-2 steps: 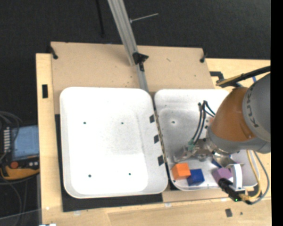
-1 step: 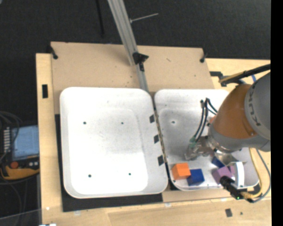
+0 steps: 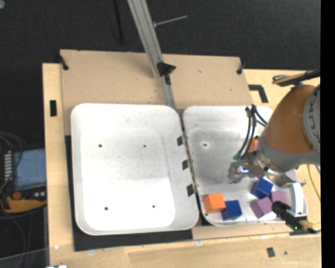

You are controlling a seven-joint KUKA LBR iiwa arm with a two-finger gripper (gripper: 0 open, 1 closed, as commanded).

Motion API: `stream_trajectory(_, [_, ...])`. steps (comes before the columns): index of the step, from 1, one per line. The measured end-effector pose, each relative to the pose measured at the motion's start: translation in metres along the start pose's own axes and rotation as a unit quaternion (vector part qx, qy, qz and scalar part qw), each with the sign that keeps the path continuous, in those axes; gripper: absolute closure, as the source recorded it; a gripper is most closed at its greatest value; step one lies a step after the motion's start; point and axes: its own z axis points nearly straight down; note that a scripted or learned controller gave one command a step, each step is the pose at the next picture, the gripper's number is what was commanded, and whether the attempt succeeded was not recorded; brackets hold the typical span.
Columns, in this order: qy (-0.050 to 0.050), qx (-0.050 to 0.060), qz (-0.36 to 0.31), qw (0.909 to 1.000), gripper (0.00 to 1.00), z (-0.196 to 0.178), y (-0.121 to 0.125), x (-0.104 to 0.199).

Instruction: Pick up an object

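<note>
The claw (image 3: 238, 170) hangs low inside the right bin (image 3: 212, 121), near its middle, under the grey and orange arm (image 3: 287, 130). How it stands, and whether it grips something, I cannot tell from here. Just beside it, toward the near right corner, lie a blue block (image 3: 263, 187) and two purple blocks (image 3: 262, 207). Along the near wall an orange block (image 3: 214, 202) touches another blue block (image 3: 231, 210). The left bin (image 3: 128, 166) sits beside on the tabletop (image 3: 212, 71).
</note>
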Motion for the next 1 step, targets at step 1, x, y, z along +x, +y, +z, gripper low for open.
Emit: stream_trajectory(1, [0.0, -0.001, 0.0, 1.0, 1.0, -0.0632, 0.0007, -0.0058])
